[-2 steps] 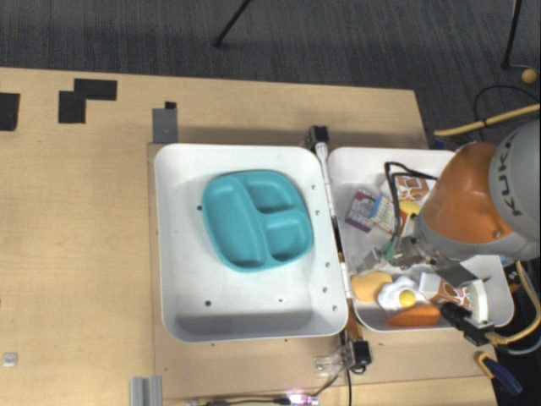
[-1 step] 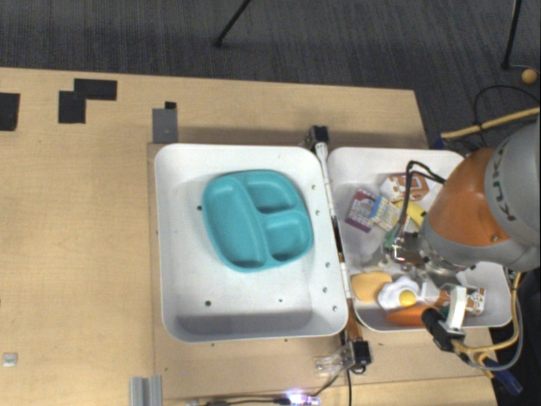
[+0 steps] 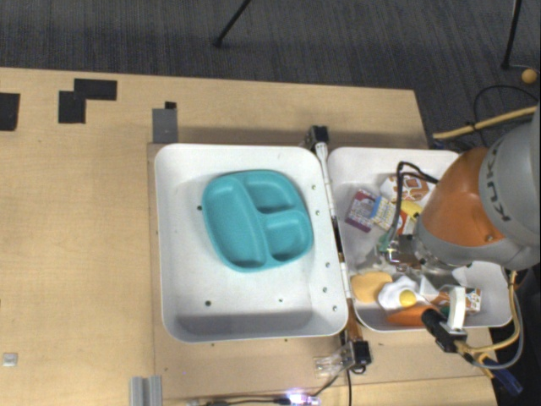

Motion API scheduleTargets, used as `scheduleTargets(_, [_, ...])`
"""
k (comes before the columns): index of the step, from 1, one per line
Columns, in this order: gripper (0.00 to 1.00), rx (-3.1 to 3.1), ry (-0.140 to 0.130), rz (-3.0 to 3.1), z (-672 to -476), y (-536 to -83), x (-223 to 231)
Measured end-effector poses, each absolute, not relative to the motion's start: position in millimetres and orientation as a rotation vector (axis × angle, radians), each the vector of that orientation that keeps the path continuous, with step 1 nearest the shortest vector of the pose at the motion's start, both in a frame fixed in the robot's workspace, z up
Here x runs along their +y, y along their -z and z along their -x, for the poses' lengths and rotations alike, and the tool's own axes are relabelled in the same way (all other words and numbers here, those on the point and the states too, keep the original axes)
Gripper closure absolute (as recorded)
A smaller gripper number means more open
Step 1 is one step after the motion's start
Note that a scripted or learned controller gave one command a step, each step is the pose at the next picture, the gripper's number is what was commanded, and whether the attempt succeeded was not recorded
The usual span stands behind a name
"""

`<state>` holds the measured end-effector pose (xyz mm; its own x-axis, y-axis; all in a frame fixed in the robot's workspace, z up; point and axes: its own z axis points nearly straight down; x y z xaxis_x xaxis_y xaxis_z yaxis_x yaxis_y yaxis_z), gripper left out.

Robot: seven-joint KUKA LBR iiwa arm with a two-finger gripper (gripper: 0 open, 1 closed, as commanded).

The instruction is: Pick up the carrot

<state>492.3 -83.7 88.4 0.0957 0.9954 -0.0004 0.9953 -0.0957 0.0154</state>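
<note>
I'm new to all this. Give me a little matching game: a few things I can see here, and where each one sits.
Things:
1. teal divided plate
2. carrot
3. purple packet
4. arm's orange band

Places:
A. far part of the right bin
B. middle of the left bin
C. near edge of the right bin
D. above the right bin, on the arm coming in from the right

Pairs: 1-B, 2-C, 3-A, 4-D
</note>
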Motion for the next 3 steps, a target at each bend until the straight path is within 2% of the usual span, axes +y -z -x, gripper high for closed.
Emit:
scheduleTargets(1, [0.0, 1.507, -0.019, -2.746, -491.7, -88, -85])
scheduleTargets(2, [0.0, 1.924, -0.009, -2.481, -489.0, -186, -20])
scheduleTargets(3, [0.0, 2.231, -0.003, -2.211, -488.3, -184, -18])
